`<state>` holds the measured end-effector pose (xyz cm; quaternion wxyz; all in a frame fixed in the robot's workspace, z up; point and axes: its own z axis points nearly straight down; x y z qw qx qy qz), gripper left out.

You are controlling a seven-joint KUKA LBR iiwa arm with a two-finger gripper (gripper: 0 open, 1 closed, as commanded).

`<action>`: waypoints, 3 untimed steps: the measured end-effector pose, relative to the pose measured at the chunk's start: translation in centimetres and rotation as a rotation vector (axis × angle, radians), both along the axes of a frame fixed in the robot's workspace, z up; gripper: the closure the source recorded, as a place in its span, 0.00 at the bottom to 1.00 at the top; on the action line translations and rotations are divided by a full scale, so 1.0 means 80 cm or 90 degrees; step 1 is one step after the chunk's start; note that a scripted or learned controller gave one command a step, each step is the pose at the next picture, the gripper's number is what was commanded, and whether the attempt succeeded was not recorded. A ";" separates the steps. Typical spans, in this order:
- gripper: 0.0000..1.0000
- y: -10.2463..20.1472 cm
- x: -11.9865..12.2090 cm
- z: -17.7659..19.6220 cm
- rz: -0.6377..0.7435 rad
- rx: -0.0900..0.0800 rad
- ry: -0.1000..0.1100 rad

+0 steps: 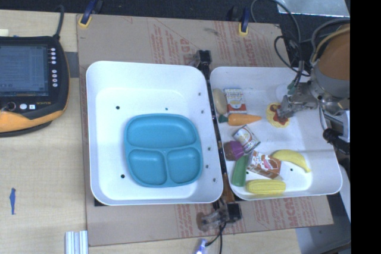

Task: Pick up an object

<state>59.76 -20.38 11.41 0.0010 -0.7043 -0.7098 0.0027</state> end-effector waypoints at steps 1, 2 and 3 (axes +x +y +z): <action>0.00 0.000 0.000 0.000 0.000 0.000 0.000; 0.00 -0.010 0.017 -0.028 0.000 -0.001 -0.003; 1.00 -0.011 0.021 -0.009 0.002 -0.003 -0.010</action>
